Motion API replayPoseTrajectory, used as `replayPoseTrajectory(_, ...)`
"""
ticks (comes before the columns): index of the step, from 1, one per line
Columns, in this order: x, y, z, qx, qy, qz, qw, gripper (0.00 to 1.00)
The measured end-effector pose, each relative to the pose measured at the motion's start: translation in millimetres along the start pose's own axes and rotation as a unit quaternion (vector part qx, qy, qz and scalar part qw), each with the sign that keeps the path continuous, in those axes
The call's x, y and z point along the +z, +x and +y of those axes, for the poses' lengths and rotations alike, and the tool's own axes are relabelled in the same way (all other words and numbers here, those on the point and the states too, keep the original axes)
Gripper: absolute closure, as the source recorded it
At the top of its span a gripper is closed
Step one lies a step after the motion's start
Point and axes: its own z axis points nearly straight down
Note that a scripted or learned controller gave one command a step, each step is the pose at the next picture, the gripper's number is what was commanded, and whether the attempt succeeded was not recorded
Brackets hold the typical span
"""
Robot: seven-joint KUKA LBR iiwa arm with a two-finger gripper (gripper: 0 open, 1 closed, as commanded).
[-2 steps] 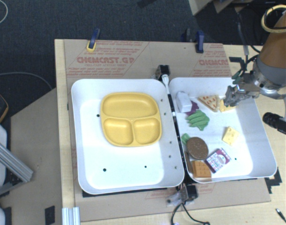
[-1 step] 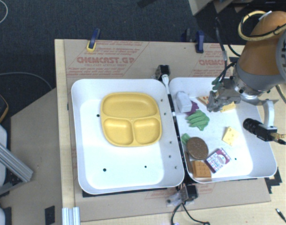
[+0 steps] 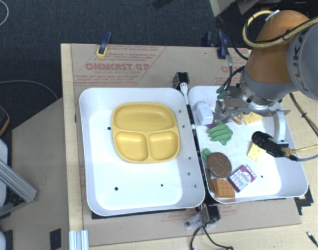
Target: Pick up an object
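Because the task is to lift one thing, the gripper hangs low in the right bin, just above the green toy; I cannot tell its state. Below the toy lie a brown disc and a purple packet. Left of it, the other bin holds a yellow tray. Both bins sit on a cardboard sheet, with dark floor behind.
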Motion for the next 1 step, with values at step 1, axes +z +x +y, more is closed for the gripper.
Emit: replayPoseTrajectory(1, -15.3, -2.4, -11.7, 0.003, -0.001, -0.001, 1.0, 1.0)
